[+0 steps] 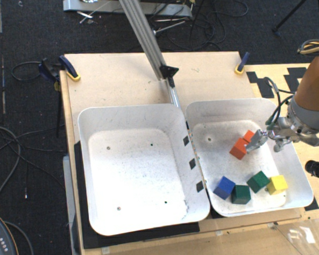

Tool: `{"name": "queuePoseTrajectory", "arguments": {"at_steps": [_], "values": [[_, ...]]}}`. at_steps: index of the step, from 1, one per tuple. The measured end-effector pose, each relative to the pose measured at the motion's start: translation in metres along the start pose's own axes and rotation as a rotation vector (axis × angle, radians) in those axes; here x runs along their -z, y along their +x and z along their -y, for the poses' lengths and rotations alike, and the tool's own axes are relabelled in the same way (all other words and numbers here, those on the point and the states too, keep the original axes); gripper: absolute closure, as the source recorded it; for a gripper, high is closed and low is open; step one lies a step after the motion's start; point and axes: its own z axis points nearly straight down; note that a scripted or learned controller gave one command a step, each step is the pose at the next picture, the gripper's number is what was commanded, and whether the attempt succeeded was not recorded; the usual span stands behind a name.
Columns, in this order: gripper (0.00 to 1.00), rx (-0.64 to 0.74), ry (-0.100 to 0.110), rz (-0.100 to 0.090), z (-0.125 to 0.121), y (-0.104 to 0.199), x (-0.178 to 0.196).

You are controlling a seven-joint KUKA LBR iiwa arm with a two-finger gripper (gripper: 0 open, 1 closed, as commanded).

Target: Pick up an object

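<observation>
Camera view, from above the tabletop [119, 78]: two shallow white bins sit side by side, walls touching along the middle, apparently so that blocks can be taken from one and kept from sliding off. The left bin [91, 155] carries no blocks. All five blocks lie in the right bin [202, 116]. The arm enters from the right, and its hand [255, 140] is low over that bin's upper middle. An orange block [240, 148] lies tilted right at the hand's tip, touching or nearly touching it. Whether the hand is clenched on that block or released cannot be told from this angle. The other four cluster near the bin's front wall, well clear of the hand: a blue block [224, 187], a dark green block [240, 194], a green block [257, 181] and a yellow block [278, 184]. The orange one looks the likely target.
</observation>
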Motion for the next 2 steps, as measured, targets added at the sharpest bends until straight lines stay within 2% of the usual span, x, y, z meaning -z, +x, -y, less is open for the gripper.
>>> {"name": "queuePoseTrajectory", "arguments": {"at_steps": [1,2], "values": [[0.0,0.005,-0.002,0.002,-0.056,0.02,-0.104],[1.0,0.005,-0.003,0.002,-0.056,0.019,-0.09]]}}
